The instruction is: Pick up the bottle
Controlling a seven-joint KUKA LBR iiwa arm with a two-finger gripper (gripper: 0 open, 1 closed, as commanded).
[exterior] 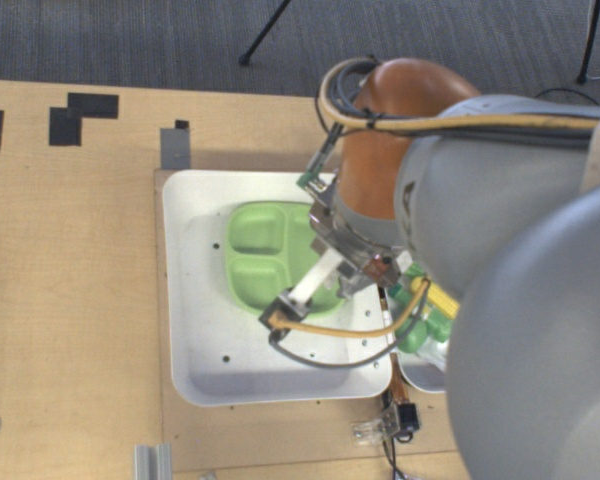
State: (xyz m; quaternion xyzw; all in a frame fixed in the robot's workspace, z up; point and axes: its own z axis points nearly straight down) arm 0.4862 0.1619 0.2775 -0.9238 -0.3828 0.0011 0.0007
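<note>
- I am reading this as the approach step: nothing is lifted yet, as far as this view lets me judge.
- The arm (500,268) reaches in from the right and covers most of the right bin (420,380), so I work from a narrow gap below the wrist.
- The gripper (358,268) hangs low over the seam between the two bins, just beside the right edge of the green divided tray (265,253) that lies in the left bin (210,358).
- I cannot tell whether the gripper is apart or together; the wrist body hides its working end from this slant.
- The bottle (420,336) is, I judge, the green and clear shape showing at the near left corner of the right bin, tucked under the arm and close to the bin wall. Only a part of it shows, so I cannot say whether it stands or lies.
- The gripper sits near the bottle but up and to the left of it, not over it.
- The next move, in my judgement, calls for a short shift toward the right bin's near corner, then a descent centred on the bottle's body.
- The risk I see is the bin wall: with the bottle so close to it, one side of the tool may land on the rim rather than beside the bottle.
</note>
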